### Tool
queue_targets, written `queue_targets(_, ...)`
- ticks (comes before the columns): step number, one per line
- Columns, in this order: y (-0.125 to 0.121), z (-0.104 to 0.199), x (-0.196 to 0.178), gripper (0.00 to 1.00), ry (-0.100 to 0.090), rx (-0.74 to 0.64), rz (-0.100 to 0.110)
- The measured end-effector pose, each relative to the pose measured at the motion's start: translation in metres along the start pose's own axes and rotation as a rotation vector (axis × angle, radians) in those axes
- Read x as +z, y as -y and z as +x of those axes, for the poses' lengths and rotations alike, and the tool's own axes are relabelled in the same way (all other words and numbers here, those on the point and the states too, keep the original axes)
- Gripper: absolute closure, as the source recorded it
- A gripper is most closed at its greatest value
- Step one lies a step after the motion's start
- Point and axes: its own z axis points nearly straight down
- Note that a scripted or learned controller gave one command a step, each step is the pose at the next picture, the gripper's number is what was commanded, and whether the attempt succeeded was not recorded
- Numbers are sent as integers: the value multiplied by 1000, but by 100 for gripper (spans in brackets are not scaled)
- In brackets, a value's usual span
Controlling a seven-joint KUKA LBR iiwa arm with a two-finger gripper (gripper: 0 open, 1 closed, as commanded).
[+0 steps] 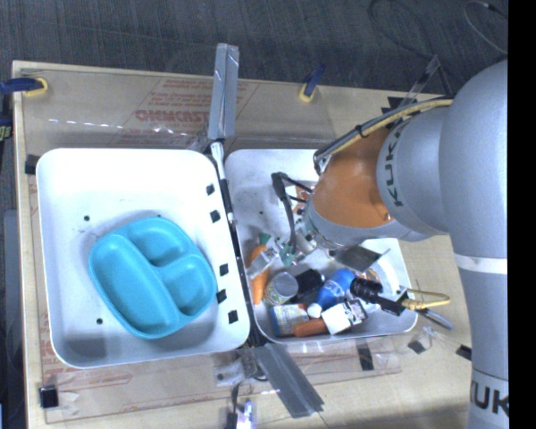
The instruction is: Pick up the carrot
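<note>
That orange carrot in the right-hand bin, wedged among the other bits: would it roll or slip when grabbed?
The carrot looks smooth and rounded, so it may slip or roll. It lies against the right bin's left wall with clutter pressed beside it, which probably limits rolling but crowds the grasp. It is likely a stiff toy.

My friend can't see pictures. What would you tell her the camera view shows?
A grey robot arm reaches down into the right white bin, which holds a jumble of small things, including an orange carrot near its left wall. The left white bin holds a blue divided tray.
</note>
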Motion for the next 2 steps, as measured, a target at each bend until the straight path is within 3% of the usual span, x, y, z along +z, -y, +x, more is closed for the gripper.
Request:
queue_targets(1, -18, -11, -9, 0, -14, 97, 6)
queue_targets(2, 18, -5, 5, 0, -21, 96, 7)
